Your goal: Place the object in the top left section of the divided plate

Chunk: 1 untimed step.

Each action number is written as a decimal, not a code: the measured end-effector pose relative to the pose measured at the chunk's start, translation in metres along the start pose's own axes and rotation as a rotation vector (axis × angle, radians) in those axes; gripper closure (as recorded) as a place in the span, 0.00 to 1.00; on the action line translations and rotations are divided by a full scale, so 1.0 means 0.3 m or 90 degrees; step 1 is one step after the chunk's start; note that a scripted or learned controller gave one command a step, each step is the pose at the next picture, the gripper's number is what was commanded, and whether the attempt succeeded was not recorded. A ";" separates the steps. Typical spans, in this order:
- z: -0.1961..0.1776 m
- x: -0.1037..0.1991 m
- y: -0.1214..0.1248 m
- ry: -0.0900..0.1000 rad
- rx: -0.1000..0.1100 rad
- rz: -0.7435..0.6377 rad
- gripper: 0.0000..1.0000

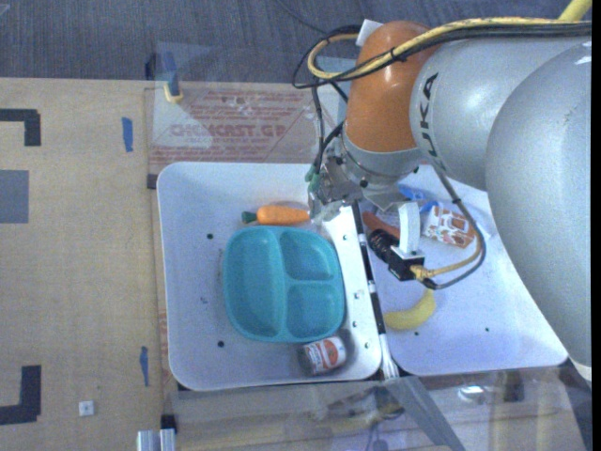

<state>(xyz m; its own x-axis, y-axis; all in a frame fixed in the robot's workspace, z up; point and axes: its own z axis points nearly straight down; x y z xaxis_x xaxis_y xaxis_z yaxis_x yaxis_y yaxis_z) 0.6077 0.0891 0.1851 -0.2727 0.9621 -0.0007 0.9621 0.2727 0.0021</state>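
Two white bins sit under me, and my wrist hangs low over the seam between them, right at the upper edge of the left bin [188,280]. My gripper [324,195] is tucked beneath the orange band, so whether my jaws are apart or together, I cannot tell. The carrot [282,215] lies in the left bin just beside me, its orange end pointing at my wrist, resting against the top rim of the teal divided plate [282,285], outside it, not in any section.

Risk from here, as I judge it: the carrot is round and slim, and a pinch off its middle could roll it away or flick it onto the plate's wrong compartment. The plate itself is light-looking; a nudge from my fingers could slide it toward the can [324,355] near its lower edge. Over in the right bin, a banana [411,316] and a printed packet [446,225] lie close to my cables.
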 end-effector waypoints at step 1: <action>0.000 -0.115 -0.213 0.001 0.002 -0.132 1.00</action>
<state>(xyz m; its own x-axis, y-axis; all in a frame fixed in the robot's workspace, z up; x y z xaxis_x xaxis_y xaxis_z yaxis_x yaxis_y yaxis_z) 0.5556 0.0385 0.1849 -0.4652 0.8852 0.0003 0.8852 0.4652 -0.0003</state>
